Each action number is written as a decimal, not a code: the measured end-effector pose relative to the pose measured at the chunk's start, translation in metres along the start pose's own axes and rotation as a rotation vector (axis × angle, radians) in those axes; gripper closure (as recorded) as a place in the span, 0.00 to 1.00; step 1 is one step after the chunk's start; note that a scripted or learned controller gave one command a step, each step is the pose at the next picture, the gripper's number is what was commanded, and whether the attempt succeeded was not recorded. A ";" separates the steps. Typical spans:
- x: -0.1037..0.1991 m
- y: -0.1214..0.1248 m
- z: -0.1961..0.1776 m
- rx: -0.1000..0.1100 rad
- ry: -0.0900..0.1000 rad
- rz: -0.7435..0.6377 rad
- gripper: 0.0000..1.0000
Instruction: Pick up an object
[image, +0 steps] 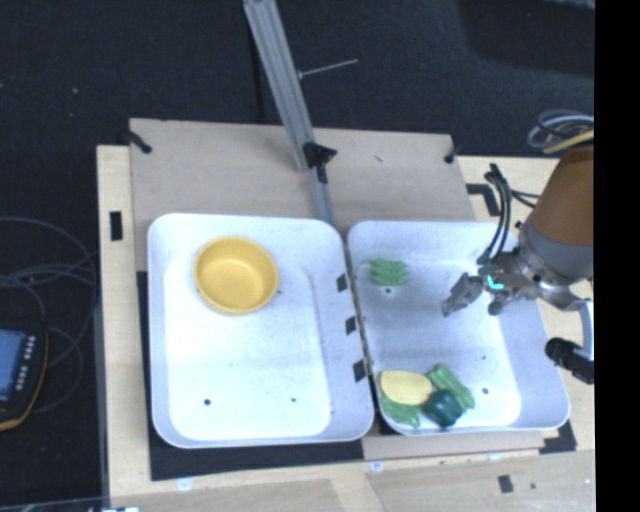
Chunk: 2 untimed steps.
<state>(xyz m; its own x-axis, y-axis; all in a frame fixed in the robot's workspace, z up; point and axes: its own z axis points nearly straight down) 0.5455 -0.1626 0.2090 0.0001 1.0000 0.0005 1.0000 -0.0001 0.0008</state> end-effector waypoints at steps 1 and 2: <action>0.000 0.000 0.000 0.000 0.000 0.000 0.00; -0.008 -0.004 0.046 0.004 -0.001 0.002 0.00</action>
<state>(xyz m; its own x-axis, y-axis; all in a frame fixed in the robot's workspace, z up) 0.5412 -0.1706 0.1632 0.0016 1.0000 -0.0002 1.0000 -0.0016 -0.0033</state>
